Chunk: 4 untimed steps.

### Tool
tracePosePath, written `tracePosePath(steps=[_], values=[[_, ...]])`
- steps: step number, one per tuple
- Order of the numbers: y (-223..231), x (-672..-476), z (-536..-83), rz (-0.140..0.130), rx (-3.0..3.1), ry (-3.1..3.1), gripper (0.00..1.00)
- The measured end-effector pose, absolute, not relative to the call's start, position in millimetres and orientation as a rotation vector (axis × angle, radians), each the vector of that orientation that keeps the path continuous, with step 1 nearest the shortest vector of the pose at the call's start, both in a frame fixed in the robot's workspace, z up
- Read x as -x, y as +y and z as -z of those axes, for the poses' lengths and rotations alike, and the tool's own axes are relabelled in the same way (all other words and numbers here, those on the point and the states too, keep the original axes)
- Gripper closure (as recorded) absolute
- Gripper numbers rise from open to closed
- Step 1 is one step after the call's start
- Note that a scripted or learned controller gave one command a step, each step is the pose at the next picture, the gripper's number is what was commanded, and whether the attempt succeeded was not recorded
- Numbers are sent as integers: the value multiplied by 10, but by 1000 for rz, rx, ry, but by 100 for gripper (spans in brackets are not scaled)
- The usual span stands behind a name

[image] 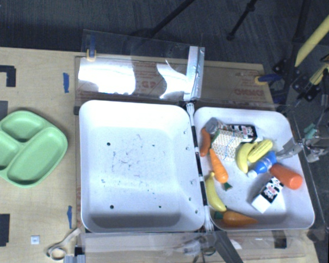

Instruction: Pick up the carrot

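Carrot (218,169) lies in the right bin (300,213), left-centre of that bin, slanted from upper left to lower right. It is bright orange, tapered, with a small dark tip at its lower end near a dark speck on the bin floor. Its upper end sits just beside a darker red-orange pepper-like piece (205,143) close to the bin's left wall. A second orange carrot-like item (238,217) with a green end lies along the bottom edge of the same bin, well apart from the first. A yellow banana (214,194) runs down the left wall, just below the carrot. A banana bunch (252,153) sits in the middle, touching a blue-capped bottle (263,163). An orange bottle-shaped object (287,177) is right of centre, and a black-and-white carton (269,194) sits below it. A patterned box (225,143) and a dark packet (239,129) sit at the top of the bin. The left bin (94,119) fills centre frame. A green divided plate (25,148) rests on the bench at far left. Gripper (294,146) hangs at the right bin's right edge, away from the carrot; whether it is spread or closed cannot be told.
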<state>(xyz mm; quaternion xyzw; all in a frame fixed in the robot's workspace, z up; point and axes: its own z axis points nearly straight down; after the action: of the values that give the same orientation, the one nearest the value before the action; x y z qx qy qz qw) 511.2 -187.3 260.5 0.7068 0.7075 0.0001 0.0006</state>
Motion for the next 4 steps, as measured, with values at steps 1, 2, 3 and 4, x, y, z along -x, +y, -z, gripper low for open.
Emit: tracePosePath(steps=[1, 2, 3, 4], values=[[-2233, -5653, -2153, -2, -2113, 2320, 0], [-2215, -5986, -1646, -2, -1941, 2467, 0], [-2230, -5889, -2383, -1, -2299, 2135, 0], [-2086, -6302, -1714, -2, -1860, 2529, 0]])
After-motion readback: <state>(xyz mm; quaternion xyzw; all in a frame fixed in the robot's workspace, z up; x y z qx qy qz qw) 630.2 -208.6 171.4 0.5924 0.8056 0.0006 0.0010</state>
